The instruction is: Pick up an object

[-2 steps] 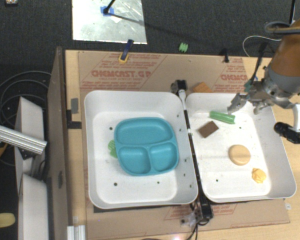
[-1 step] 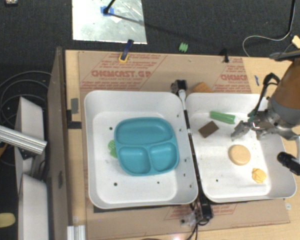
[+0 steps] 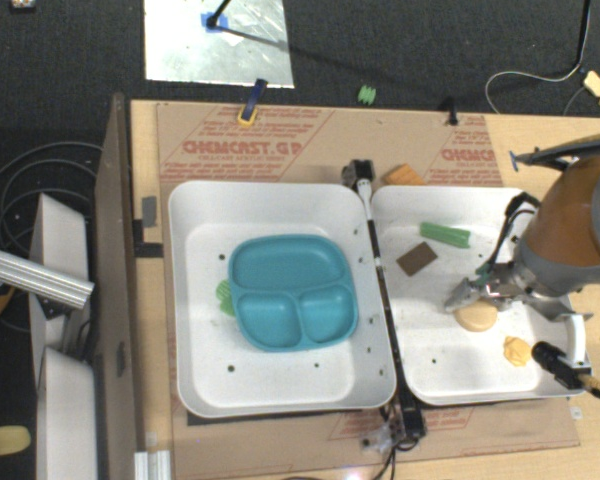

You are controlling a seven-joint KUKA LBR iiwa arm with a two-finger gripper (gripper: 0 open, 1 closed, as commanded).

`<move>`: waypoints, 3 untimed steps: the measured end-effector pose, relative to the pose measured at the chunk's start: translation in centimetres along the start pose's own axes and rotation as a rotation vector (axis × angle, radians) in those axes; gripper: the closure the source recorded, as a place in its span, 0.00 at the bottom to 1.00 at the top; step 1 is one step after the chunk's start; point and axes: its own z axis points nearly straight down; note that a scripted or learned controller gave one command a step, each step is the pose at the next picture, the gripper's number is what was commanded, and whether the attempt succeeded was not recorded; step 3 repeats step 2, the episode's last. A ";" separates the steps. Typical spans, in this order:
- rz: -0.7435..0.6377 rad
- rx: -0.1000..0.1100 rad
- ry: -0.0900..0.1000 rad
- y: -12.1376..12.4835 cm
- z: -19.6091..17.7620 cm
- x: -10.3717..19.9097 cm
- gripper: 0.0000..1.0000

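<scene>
Right bin, near half: a pale tan lump [image 3: 476,317] lies on the white floor of the right bin [image 3: 480,396], right of its middle.
Tool: the tool [image 3: 475,296] sits just over the far edge of the tan lump; whether it is open, closed or gripping cannot be told.
Arm: the grey arm [image 3: 580,228] with its orange band comes in from the right, over the right side of that bin.
Same bin, other things: a small yellow-orange piece [image 3: 517,350] lies near and to the right of the lump. A flat brown square [image 3: 416,259] lies to the far left of it. A green cylinder [image 3: 446,234] lies on its side just beyond the square.
Left bin: the left bin [image 3: 195,268] touches the right bin along one side. It holds a blue divided tray [image 3: 292,290], with a bit of something green [image 3: 222,293] showing at the tray's left edge.
Surface: the surface [image 3: 280,143] under both bins is covered in brown paper with red lettering. An orange block [image 3: 403,175] lies on it just beyond the bins.
Room: dark carpet [image 3: 60,88] surrounds the surface. A shiny sheet [image 3: 220,38] lies on it at the far side. Black cables [image 3: 20,183] loop at the left above a metal bar [image 3: 35,276]. A thin white cable [image 3: 540,73] curls at the far right.
</scene>
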 end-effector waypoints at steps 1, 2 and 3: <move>-0.003 -0.006 -0.002 0.2 -1.4 0.0 1.00; -0.014 -0.010 0.000 0.5 -10.8 9.9 1.00; -0.014 -0.010 0.000 0.5 -10.8 9.9 1.00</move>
